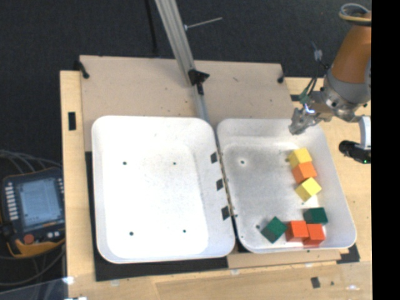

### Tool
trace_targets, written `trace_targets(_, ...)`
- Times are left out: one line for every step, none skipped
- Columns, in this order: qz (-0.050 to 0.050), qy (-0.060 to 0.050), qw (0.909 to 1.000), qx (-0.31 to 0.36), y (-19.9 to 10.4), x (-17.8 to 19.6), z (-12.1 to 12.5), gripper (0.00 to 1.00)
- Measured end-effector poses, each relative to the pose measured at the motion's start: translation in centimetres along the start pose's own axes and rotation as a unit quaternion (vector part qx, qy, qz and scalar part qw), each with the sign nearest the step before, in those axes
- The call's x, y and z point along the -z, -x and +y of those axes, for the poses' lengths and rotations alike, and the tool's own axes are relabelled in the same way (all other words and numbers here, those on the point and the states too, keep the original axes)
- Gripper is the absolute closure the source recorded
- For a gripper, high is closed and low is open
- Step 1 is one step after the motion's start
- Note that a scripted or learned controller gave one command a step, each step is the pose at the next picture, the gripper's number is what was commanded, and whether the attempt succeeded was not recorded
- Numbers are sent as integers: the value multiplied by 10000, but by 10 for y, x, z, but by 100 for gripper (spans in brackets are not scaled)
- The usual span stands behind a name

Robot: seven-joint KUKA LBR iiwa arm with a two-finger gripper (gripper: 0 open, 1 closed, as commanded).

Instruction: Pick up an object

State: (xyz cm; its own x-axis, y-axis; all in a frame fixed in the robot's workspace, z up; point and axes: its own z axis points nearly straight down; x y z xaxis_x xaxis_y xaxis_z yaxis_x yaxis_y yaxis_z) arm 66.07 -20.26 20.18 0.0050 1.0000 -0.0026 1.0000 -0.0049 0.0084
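Observation:
The right white bin [250,186] holds several small blocks. A yellow block [300,155] and an orange block [305,170] touch near its right wall, with another yellow block [308,188] just below them. Along the bin's near edge lie a dark green block [272,229], two orange blocks [297,230] [315,233] and a second green block [315,215]. My gripper [300,123] hangs over the far right corner of this bin, above and beyond the upper yellow block. Nothing is seen between its fingers.
The left white bin [156,186] sits beside the right one. A slanted metal post [178,39] rises from behind the bins. A handheld control pendant [34,205] lies off the bench at the left.

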Motion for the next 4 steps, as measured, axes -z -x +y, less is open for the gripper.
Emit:
trace_targets(-1, -3, 10000, 12, 8, 49, -2, 100)
trace_targets(0, -2, 10000, 42, 10, 100, 0, 100)
trace_targets(7, -41, 10000, 44, -32, 89, -28, 100)
trace_targets(10, -44, 10000, 47, -73, 73, -46, 100)
